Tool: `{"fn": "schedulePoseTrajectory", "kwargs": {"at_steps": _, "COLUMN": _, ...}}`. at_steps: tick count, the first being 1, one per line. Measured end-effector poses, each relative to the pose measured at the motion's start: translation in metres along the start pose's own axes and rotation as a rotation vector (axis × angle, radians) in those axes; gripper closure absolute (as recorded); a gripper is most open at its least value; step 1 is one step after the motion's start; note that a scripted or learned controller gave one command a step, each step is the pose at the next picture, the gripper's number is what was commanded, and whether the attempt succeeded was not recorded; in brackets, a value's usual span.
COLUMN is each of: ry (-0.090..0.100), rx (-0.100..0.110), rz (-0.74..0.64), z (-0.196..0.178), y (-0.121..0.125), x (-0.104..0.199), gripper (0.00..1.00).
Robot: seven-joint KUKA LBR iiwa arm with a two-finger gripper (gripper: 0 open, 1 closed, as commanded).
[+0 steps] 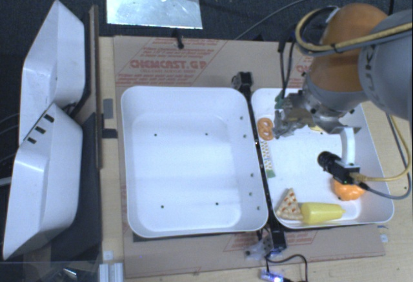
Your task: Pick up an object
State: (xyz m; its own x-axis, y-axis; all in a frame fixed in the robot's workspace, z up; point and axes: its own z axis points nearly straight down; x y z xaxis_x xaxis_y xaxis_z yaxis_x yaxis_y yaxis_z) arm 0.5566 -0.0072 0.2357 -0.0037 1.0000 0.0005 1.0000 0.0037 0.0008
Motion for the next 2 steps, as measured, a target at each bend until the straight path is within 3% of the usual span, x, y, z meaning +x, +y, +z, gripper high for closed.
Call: {"fn": "schedulePoseTrajectory", "kwargs": {"at_steps": 2, "ry": 0.0, "rx": 0.0, "rz": -0.001, "z": -0.006, "y": 0.024, "x": 0.101, "gripper": 1.0}}
